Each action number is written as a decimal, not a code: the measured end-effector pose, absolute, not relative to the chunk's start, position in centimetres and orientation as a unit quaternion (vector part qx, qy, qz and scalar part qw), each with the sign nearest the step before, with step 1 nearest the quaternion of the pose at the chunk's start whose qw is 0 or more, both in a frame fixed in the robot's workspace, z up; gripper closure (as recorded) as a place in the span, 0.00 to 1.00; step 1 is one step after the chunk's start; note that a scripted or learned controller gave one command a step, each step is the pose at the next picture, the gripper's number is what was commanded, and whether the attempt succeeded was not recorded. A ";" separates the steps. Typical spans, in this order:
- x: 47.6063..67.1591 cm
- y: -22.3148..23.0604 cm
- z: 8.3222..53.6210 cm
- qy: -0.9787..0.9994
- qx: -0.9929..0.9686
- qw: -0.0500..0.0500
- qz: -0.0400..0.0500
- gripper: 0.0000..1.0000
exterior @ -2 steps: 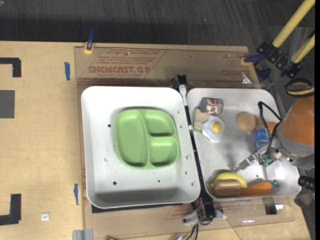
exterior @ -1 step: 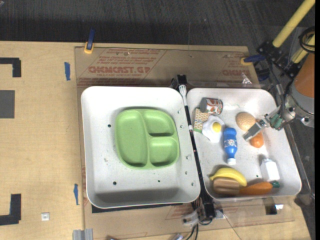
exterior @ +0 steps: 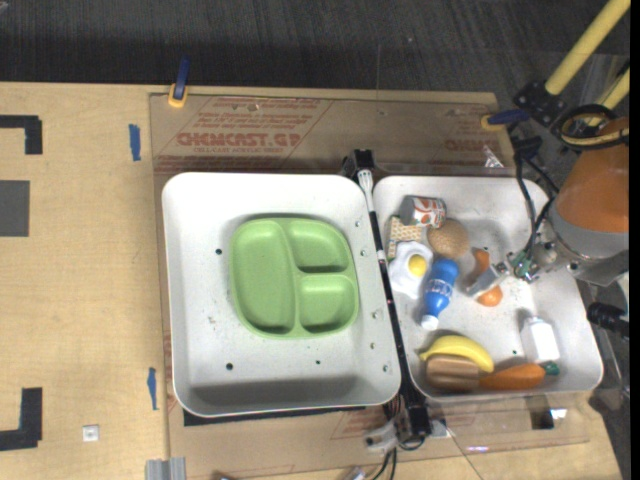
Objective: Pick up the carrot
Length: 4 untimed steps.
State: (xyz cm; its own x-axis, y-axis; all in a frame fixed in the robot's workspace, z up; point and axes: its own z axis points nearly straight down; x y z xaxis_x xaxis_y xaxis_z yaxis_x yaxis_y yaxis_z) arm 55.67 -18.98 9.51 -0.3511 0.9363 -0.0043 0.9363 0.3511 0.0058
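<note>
The carrot (exterior: 512, 376), orange with a green tip at its right end, lies along the front wall of the right bin (exterior: 585, 368). It lies just right of a brown bun (exterior: 452, 372) and below a white bottle (exterior: 542, 340). My gripper (exterior: 489, 279) hangs low over the middle of the right bin, well behind the carrot and apart from it. The grey arm with its orange band (exterior: 600, 193) reaches in from the right. A small orange piece (exterior: 488, 297) sits right at the gripper's tip; I cannot tell whether it is held.
The right bin also holds a banana (exterior: 457, 349), a blue bottle (exterior: 438, 290), a white and yellow toy (exterior: 412, 266), a brown round item (exterior: 449, 238), a cracker (exterior: 403, 231) and a red and white can (exterior: 425, 210). A green divided plate (exterior: 295, 275) lies in the left bin (exterior: 195, 298).
</note>
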 end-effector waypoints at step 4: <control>48.6 -12.6 9.2 0.828 0.561 0.010 0.004 1.00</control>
